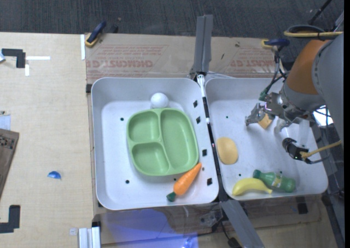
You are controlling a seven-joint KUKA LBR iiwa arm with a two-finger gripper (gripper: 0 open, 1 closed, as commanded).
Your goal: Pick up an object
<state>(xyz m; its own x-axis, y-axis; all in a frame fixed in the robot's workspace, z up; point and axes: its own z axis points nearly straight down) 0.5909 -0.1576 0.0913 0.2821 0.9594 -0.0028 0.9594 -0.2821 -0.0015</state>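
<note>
While two white bins are seen from above, side by side on the bench, the grey arm with its orange band (306, 69) is reached into the right bin (240, 91) from the right. The gripper (268, 118) is lowered near that bin's upper middle, and a small tan block (266, 122) is seen between its fingers, apparently clasped, though a firm hold cannot be judged; lifting is judged still to be done. A yellow-orange lump (227, 150), a banana (250, 188) and a green bottle (275, 181) are laid nearer the front, well apart from the gripper. The left bin (104, 148) is occupied by a green divided plate (162, 142), a white ball (159, 99) and a carrot (187, 180). Nothing is seen blocking an upward lift.
</note>
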